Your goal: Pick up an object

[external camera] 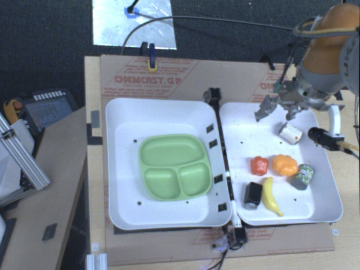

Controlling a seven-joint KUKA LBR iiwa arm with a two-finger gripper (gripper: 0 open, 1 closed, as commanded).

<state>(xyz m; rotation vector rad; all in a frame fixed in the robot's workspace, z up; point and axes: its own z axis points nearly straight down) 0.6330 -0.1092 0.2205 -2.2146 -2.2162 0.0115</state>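
The right bin (242, 129) holds a white cylinder (290, 133) near its far side. Lower down lie a red pepper (259, 165), an orange fruit (284, 164), a small green-labelled can (304, 176), a yellow banana (272, 196) and a black block (253, 194). My gripper (278, 110) hangs over the bin's far edge, up and left of the white cylinder, open, with nothing between its two grey fingers.
The left bin (121, 128) holds a green divided plate (173, 166). A black clip (214, 96) sits at the far end of the divider between the bins. A cable and black connector (322, 136) hang by the right bin's right rim.
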